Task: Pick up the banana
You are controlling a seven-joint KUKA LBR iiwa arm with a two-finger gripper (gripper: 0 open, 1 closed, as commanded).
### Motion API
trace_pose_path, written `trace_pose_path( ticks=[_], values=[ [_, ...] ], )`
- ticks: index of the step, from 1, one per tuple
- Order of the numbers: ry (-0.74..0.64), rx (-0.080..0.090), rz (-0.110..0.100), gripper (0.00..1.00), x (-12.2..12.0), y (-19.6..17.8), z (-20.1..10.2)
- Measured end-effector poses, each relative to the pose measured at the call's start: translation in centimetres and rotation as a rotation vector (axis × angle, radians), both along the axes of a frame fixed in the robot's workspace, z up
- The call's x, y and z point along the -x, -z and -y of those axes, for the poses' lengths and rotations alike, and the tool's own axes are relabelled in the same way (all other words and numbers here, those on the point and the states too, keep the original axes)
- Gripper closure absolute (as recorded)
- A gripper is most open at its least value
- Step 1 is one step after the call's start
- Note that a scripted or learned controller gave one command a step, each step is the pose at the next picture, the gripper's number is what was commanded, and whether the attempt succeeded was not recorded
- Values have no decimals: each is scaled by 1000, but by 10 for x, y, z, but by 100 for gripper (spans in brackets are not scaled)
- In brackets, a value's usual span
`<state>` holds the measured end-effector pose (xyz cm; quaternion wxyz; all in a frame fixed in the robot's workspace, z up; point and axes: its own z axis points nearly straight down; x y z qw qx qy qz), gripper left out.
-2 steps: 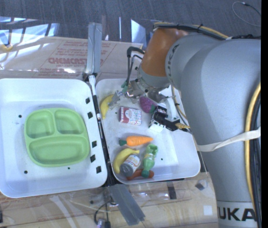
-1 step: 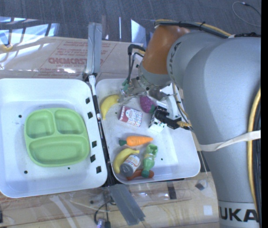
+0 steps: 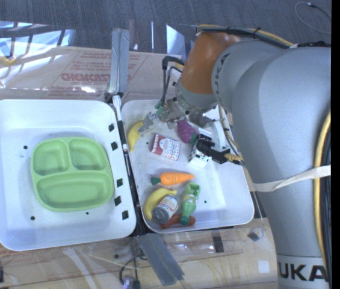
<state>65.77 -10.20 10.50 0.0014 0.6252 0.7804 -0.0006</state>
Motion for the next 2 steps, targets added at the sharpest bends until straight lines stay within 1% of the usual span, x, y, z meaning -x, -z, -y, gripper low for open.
trace_pose_path(
  ticks=[1,2],
  values=[
    [-137,2,0,0,-1,8,-4],
    [-141,0,-1,100,-1,-2,-6]
  ],
)
